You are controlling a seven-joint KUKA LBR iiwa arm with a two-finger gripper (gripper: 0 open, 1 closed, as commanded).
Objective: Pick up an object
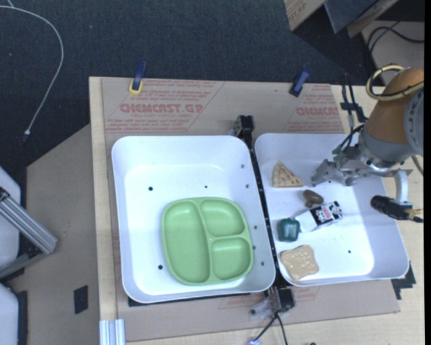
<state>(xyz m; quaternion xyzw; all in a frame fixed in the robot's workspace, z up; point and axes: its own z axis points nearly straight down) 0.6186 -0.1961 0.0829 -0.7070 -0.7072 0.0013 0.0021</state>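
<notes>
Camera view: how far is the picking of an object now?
Nothing is picked yet. The two-finger gripper hangs over the right white bin, beside the tan triangular sandwich piece, with nothing visibly between its fingers. Grasping and lifting are left. The green divided plate lies in the left bin.

dark blue carpet floor (168, 40), white cable (50, 81), perhaps cardboard boxes (303, 10) top right
</notes>
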